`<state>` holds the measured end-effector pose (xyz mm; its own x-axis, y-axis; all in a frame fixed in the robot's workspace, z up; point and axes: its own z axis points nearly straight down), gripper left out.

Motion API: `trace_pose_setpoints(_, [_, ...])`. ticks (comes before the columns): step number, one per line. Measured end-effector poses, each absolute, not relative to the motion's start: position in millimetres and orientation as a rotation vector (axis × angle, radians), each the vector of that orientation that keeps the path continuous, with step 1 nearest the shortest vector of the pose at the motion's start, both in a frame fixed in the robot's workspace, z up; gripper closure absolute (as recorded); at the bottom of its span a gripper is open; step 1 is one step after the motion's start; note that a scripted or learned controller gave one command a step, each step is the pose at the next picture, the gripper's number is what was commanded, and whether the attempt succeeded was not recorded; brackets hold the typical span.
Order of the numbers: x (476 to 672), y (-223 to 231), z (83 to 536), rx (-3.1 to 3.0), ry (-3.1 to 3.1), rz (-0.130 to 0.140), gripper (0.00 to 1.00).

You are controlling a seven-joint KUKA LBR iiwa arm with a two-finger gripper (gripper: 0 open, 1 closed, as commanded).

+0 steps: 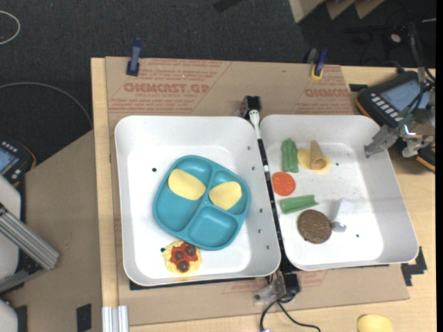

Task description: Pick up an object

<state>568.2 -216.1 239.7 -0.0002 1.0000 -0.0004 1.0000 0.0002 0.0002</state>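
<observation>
A: Picking a target: the brown round patty (314, 226) in the right bin (387, 206), just below the green bean (297, 203). Looks light, stiff and flat, so pinch across its edges.

B: The end effector (379, 142) is near that bin's upper right rim; I cannot tell its spread.

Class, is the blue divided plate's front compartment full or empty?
Empty: blue divided plate shows bare blue in front; yellow pieces fill both rear compartments.

Two white bins (131, 185), one blue plate (201, 227), two green pieces (289, 155), two yellow pieces (185, 184)
</observation>
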Motion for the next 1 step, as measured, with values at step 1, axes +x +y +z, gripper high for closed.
trace_pose_setpoints(1, [493.1,-225.2,327.1,2.221,2.213,0.003,0.0])
